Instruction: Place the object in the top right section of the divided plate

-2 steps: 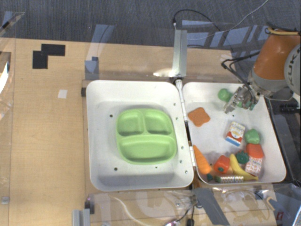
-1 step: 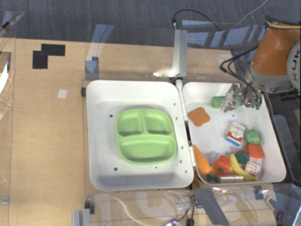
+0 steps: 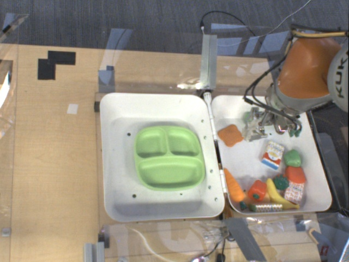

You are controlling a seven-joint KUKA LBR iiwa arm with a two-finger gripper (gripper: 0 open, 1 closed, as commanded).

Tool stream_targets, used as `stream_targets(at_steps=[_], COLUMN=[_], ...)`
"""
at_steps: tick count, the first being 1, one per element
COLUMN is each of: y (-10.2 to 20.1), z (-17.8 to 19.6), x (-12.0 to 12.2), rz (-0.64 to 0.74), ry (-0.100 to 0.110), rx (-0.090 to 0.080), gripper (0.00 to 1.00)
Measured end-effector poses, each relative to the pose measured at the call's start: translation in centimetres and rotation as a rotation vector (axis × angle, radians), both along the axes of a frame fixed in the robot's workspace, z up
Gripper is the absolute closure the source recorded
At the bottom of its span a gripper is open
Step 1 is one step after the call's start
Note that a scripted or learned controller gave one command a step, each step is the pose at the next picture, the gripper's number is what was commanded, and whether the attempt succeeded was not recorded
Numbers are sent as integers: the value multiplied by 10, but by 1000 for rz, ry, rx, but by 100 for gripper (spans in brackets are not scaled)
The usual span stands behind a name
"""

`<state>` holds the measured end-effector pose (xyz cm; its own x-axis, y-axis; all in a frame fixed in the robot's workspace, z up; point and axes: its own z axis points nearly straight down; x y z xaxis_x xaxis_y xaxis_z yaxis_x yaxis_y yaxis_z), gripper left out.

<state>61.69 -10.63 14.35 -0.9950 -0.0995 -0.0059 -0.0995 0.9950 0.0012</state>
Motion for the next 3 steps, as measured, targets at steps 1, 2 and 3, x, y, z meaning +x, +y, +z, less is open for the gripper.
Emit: stream_targets(at_steps=[1,2,3], y=[-14,-46,13], z=[-33,-54,1], x=[33,57,55], rz=[286,631,798], ry=[-2,-12,-5], rx=[-1,-9,-4], gripper=[100,100,100])
